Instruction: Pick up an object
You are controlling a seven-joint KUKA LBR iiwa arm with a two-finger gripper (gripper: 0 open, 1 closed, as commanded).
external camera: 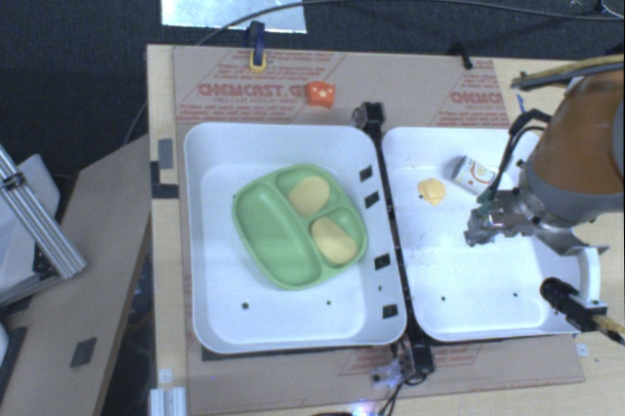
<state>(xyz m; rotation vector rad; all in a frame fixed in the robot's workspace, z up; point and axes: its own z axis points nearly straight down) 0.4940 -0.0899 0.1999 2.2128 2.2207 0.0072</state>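
Gripper (485, 227) low over right bin (459, 307), jaw state impossible to tell. Yellow lump (432, 190) just left, beside white packet (473, 173). Lump looks light, soft; pinch gently across middle.

Colours and patterns recorded at the bench.
Two white bins are noted: the left bin (220, 209) and the right bin (459, 302). A pale green divided plate (269, 233) is seen in the left bin, with two yellow pieces (311, 194) at its 1 and 4 o'clock. In the right bin, a small yellow object (432, 190) and a white packet (474, 173) with red and green print are recorded. The board (283, 82) is tan with red lettering; an orange object (319, 94) is marked at its 12 o'clock edge. The arm (581, 145) is grey and orange-brown.
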